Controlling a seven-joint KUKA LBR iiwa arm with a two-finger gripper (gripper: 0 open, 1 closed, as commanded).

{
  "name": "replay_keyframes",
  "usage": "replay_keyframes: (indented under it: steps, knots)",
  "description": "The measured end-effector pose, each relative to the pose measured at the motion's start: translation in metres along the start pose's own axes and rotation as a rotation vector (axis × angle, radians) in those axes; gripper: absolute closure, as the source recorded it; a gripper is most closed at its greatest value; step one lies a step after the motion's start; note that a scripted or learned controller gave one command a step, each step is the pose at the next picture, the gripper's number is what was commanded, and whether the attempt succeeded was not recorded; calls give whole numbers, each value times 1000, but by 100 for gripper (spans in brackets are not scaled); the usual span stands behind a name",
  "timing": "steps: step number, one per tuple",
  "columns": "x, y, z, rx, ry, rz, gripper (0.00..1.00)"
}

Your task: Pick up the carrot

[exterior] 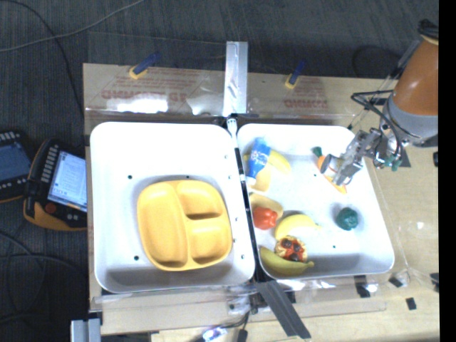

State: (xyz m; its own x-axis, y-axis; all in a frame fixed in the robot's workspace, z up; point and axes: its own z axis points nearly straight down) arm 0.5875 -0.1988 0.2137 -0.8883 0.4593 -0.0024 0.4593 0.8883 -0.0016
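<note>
My arm (pixel 417 91) enters at the upper right of the frame: a rounded orange band above a grey wrist collar. Thin black cables loop beside it. My tool (pixel 347 168) is pale grey metal with small teal fittings.

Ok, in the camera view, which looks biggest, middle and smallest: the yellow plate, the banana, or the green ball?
1. Yellow plate, by far the largest.
2. Banana, partly under other food.
3. Green ball, the smallest.
</note>
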Motion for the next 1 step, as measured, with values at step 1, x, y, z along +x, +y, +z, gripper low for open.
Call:
replay_keyframes:
  steps: [1]
  knots:
    - [-28, 16, -44, -5, -1, 22, 100]
